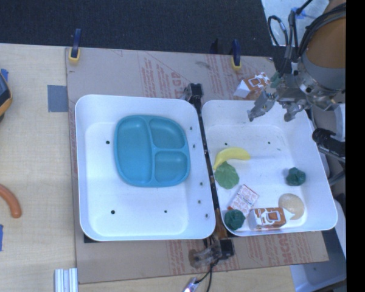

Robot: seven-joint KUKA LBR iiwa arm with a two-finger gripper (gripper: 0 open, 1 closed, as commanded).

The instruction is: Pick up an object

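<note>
The gripper hangs spread and empty over the right bin's far edge. The banana lies below and left of it, well apart, with the green toy just beyond.

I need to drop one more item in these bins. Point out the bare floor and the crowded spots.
Left bin: bare floor in front of the blue divided plate and along its left wall. Right bin: open floor in the middle, between the banana and the dark green lump, and toward the back beneath the gripper. Its front edge is crowded with packets and green pieces.
</note>
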